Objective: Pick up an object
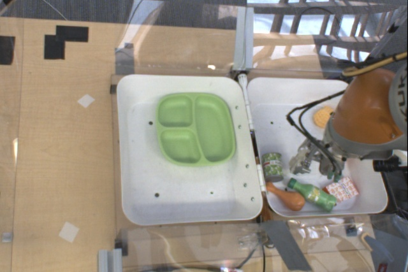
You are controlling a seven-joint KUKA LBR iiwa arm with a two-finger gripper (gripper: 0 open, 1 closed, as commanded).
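In the lower right of the frame, low in the right bin [280, 105], lies a small cluster of things. A green plastic bottle [311, 193] lies on its side, smooth and glossy, its long axis running from upper left to lower right with the narrow cap end toward the upper left. Just left of it and touching or nearly so, an orange-brown drumstick-shaped toy [286, 196] lies on the same slant, its thin end toward the upper left and its rounded bulb toward the lower right. Above that stands a small green can [272, 164] with a printed label, upright or nearly so. To the right of the bottle sits a small flat packet [342, 189] patterned in red and white, close by the bottle's base. A rounded yellow-orange piece [323, 115] shows higher in the bin, partly hidden by the arm. The gripper [317, 160] hangs above the bottle and right of the can, a tangle of grey metal; whether its fingers are apart or together I cannot tell, and nothing is seen between them. In the left bin [137, 200], shallow, white and smooth, lies a light green plastic plate [195, 128] with three compartments and rounded corners. Both bins rest on a pale wood-toned table [57, 169].
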